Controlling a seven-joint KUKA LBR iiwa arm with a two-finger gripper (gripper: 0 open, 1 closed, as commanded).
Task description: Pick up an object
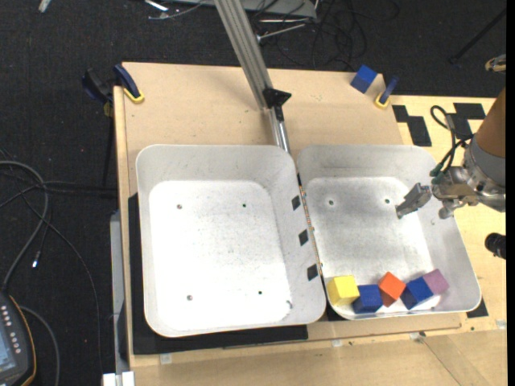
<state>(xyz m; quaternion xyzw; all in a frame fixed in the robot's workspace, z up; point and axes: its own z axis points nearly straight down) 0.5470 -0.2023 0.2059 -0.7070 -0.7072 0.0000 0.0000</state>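
Note:
Several small cubes lie along the front wall of the right bin [362, 215]: a yellow cube [344, 288], a blue cube [368, 298], an orange cube [392, 286], a second blue cube [417, 293] and a purple cube [435, 281]. My gripper [425, 206] hangs over the right side of that bin, well behind the cubes. It is open, with nothing between its fingers [411, 199].
The left bin [213, 240] sits beside the right one. A metal pole [245, 43] slants across the back of the bench. Another blue cube [364, 77] rests on the bench at the back right, near a clamp [385, 93].

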